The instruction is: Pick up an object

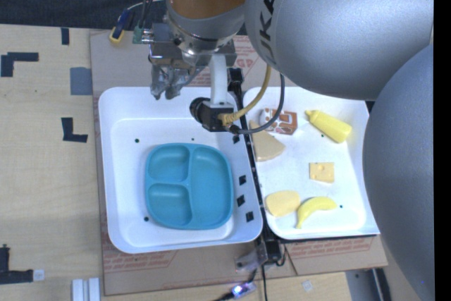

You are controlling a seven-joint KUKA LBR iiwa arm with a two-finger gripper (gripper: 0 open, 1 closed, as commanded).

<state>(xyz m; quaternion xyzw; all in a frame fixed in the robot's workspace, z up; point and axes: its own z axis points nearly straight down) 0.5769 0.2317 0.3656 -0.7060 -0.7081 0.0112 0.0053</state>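
Tool (168, 90) over left bin (113, 151) rim, wood bench (42, 173).

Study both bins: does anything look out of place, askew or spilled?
Nothing stands out. The blue divided plate lies flat in the left bin; the toy foods, including the banana and mustard bottle, lie apart inside the right bin.

two white bins (113, 151) sit side by side on a cardboard sheet (99, 53) on the bench (35, 187), whose left part bears dark marks (70, 129).
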